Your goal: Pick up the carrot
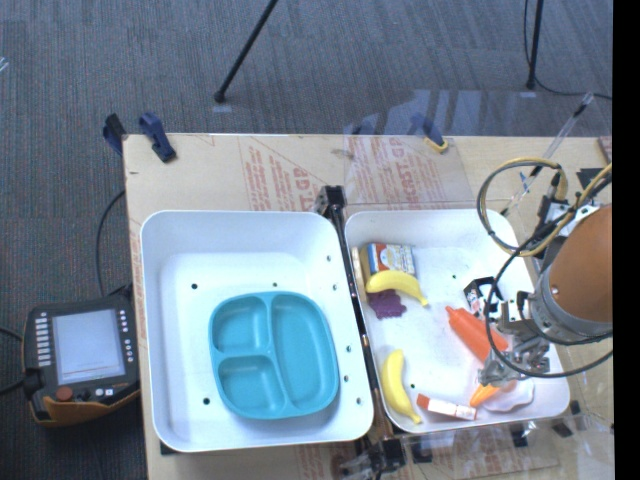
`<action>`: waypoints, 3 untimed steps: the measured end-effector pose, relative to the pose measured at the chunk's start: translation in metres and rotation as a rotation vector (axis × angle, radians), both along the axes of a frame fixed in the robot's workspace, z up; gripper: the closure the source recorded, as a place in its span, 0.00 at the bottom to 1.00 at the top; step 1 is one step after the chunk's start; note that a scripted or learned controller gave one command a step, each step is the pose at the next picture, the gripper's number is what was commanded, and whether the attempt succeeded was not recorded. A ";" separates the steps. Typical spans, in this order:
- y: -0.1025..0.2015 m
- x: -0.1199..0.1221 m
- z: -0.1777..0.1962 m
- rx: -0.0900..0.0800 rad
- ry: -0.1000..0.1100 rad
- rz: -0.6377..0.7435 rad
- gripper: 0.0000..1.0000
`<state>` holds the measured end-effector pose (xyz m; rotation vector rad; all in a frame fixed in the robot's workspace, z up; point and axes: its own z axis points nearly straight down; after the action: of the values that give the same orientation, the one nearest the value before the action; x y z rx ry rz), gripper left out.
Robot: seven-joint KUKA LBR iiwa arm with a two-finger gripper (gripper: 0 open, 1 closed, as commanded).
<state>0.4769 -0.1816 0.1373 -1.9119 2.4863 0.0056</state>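
Grey carpet all round, right bin (440, 230) holding the carrot (472, 332); I'm hovering my claw (505, 366) by its lower end, can't tell if it's gripping anything

Robotics lab test cell. Evidence: industrial arm (585, 268) w/ exposed cable loops; teach pendant (80, 356) on grey carpet floor (100, 48); tripod legs (250, 43) behind; table (250, 173) topped w/ cardboard sheet, clamps (155, 138) at edge; two white bins (165, 258) holding toy food, e.g. plastic bananas (397, 286), and a teal divided plate (273, 353).
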 end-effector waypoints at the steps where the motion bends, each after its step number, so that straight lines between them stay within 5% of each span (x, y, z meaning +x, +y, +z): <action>1: 0.008 -0.002 -0.037 0.001 0.007 -0.082 1.00; 2: 0.048 0.000 -0.017 0.000 0.004 -0.121 1.00; 3: 0.036 -0.001 -0.052 0.000 0.007 -0.033 1.00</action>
<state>0.4757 -0.1452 0.0854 -1.8743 2.5215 0.0130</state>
